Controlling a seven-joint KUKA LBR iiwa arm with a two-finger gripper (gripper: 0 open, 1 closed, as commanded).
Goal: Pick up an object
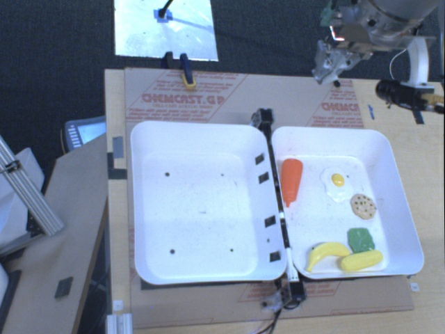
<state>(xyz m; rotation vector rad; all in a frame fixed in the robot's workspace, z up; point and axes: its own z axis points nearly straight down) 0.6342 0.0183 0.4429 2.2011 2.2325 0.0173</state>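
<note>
The right bin (389, 186) holds several toy foods. An orange carrot (290, 180) lies by its left wall. A fried egg (337, 183) sits in the middle, with a round cookie (362, 206) just below and to its right. Near the front are a green piece (360, 239), a yellow banana (324, 253) and a yellow corn-like piece (361, 259). My gripper (327, 72) hangs high above the bench, beyond the back rim of the right bin, far from all the objects. Nothing shows between its fingers.
The left bin (201, 200) stands beside the right one, joined by a black-clipped divider (271, 186). A cardboard sheet (229, 96) lies under both. A shiny metal plate (165, 18) sits at the back left. A yellow and blue clamp (187, 72) stands on the board's far edge.
</note>
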